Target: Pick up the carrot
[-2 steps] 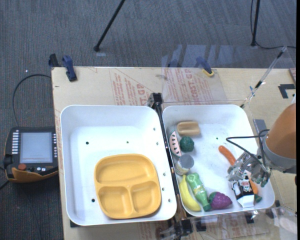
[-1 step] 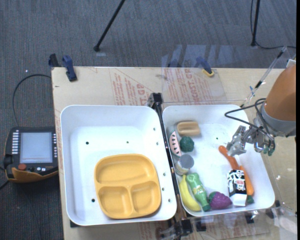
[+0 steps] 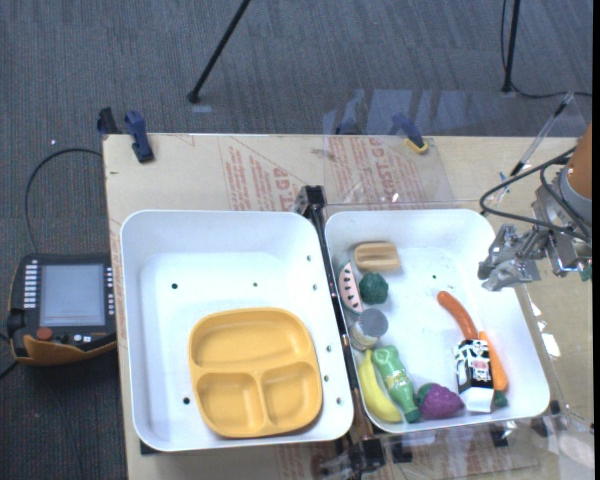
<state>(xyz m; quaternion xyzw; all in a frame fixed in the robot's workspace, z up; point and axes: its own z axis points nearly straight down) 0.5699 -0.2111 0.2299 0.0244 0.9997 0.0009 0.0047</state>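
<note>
End effector [image 3: 507, 260], grip state unclear, over right bin's [image 3: 430, 220] rim; carpeted floor [image 3: 60, 58] around bench [image 3: 230, 168]

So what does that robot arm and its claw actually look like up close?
The gripper is bare silvery-grey metal, small and angular, with thin fingers. Black cables loop around the wrist behind it. Further back, at the picture's edge, a patch of the arm's orange band shows.

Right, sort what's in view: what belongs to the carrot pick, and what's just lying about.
For the job:
carrot, right bin
gripper, above that bin's right edge

Lying about:
sausage
milk carton
banana
green bottle
grapes
watermelon slice
bread
yellow divided plate, left bin
</note>
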